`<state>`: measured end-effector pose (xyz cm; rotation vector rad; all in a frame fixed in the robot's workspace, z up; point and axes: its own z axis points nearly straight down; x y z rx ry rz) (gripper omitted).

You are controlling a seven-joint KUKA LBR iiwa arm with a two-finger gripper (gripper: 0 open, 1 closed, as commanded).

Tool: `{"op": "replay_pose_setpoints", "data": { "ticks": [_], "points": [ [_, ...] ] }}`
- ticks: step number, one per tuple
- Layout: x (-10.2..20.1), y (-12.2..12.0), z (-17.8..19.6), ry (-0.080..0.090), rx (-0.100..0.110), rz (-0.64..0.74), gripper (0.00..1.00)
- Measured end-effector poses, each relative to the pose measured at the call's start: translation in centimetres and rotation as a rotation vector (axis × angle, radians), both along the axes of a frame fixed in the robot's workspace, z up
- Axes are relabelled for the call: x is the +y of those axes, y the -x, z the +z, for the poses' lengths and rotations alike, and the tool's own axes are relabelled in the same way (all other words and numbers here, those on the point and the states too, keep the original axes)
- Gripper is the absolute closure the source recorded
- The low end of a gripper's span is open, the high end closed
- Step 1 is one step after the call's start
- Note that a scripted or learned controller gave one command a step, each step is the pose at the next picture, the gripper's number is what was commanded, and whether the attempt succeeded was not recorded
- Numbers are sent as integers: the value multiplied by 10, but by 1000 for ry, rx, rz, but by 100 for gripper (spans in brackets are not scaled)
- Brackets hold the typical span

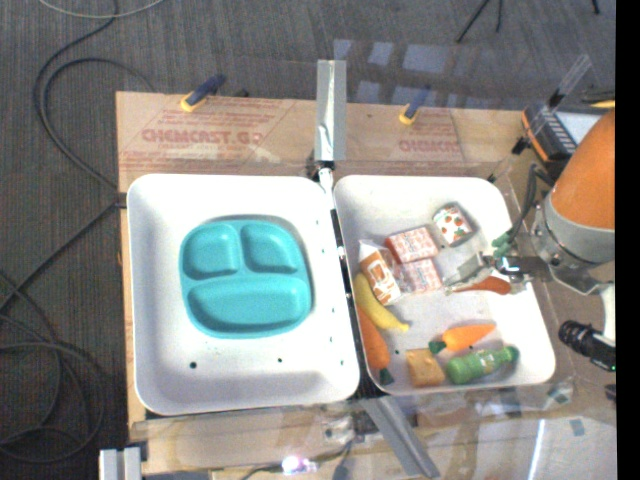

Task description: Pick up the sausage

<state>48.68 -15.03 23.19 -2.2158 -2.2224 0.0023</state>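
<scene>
The grey arm (585, 218) with its orange band reached in from the right over the right bin (520, 213), its pincer (490, 266) low near that bin's right wall. The sausage (482, 286), a reddish-orange piece, lay just beneath and against the pincer tip; whether the pincer was spread or pinching it could not be told from above. Nearby in the same bin sat two pink-and-white cartons (412, 243), a patterned cube (452, 225), a banana (378, 308), a carrot (465, 336), a green bottle (480, 363) and a tan block (425, 369). The left bin (150, 268) held a turquoise divided plate (245, 278). Both bins rested on the cardboard-topped surface (230, 133).
</scene>
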Motion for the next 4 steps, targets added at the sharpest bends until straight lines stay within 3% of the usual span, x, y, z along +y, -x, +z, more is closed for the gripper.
{"op": "replay_pose_setpoints", "data": {
  "ticks": [1,3,4],
  "points": [
    [-73,-52,-44,1,1,-148,0],
    [-64,-111,-13,2,-1,-175,0],
    [-66,-154,-42,4,0,-205,0]
  ]
}}
